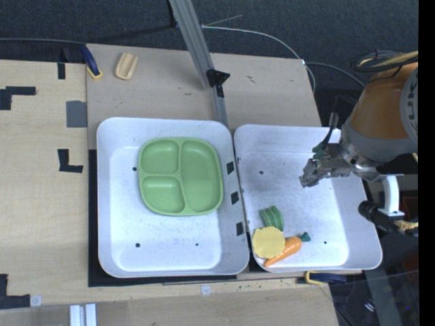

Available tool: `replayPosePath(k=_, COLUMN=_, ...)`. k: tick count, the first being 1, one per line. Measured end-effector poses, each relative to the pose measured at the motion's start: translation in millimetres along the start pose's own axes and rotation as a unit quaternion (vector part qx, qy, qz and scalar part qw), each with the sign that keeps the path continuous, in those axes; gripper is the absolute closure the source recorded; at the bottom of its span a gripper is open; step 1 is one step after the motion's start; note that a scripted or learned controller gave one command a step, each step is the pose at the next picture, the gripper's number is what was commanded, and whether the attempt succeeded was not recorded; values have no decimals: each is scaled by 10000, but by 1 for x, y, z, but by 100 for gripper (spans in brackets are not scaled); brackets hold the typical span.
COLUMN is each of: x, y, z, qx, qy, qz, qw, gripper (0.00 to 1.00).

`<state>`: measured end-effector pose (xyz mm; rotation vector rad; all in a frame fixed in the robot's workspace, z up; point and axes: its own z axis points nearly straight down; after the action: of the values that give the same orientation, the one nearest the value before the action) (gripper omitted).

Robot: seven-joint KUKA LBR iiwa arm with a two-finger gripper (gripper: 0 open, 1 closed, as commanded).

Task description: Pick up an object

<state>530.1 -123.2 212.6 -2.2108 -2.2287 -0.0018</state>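
Grey two-finger gripper [311, 176] over right white bin [353, 250], centre-right of frame; finger spread unreadable, nothing seen between them. Green ridged toy [272, 217], yellow round piece [268, 241], orange plastic carrot [287, 248] clustered at bin's lower left. Green divided plate [181, 176] in left white bin [115, 250].

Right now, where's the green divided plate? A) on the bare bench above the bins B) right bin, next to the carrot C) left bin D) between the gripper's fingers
C: the green divided plate lies flat in the left bin, while the carrot sits in the right bin and the gripper hangs over that right bin, away from the plate.
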Motion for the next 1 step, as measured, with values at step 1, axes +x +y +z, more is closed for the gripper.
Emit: replayPosePath(k=1, x=63, y=-4, z=-6, qx=4, qy=3, qz=0, qw=10000, gripper=100)
